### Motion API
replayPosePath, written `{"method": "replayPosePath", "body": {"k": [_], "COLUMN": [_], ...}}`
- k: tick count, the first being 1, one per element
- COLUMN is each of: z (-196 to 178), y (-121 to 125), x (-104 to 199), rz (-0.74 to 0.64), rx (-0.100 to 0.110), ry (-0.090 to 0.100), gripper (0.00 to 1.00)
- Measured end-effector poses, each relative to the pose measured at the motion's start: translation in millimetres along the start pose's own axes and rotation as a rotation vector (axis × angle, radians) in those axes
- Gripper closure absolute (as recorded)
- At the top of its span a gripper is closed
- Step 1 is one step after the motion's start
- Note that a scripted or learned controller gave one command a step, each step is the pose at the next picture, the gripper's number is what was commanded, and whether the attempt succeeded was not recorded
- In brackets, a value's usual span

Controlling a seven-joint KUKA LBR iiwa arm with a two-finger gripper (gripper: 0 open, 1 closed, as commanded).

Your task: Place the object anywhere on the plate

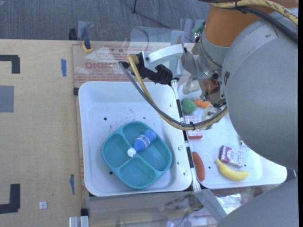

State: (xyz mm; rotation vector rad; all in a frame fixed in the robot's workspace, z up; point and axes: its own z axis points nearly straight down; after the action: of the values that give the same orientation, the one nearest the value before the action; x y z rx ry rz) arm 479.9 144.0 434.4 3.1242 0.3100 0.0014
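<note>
**A:** Where does everything stand, biggest first?

**B:** The arm [258, 74] bulks over the right bin [265, 171], its wrist low at that bin's far end near a green toy [189, 105]. In the left bin [94, 103] sits the teal divided plate [137, 155], and a small blue bottle [142, 143] with a white cap already lies across the plate's dividers.

**A:** And the gripper [208, 96]?

**B:** Buried behind wrist and cables, so I cannot tell how it stands.

**A:** So how to do this well?

**B:** If another item is wanted, I'd pick one lying apart, say the banana [232, 171] or sausage [199, 167], lift clear of the bin wall, and release low over a free compartment.
</note>
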Motion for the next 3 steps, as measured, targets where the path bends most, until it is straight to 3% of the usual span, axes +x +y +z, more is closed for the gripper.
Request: {"method": "replayPosePath", "body": {"k": [1,2,3], "z": [0,0,-1], "y": [-31,-53,-68], "x": [5,22,55], "rz": [-0.468,-0.353,0.000], "rx": [0.002,0.002,0.001], "ry": [-0.005,-0.002,0.002], "gripper": [0.00,0.00,0.00]}}
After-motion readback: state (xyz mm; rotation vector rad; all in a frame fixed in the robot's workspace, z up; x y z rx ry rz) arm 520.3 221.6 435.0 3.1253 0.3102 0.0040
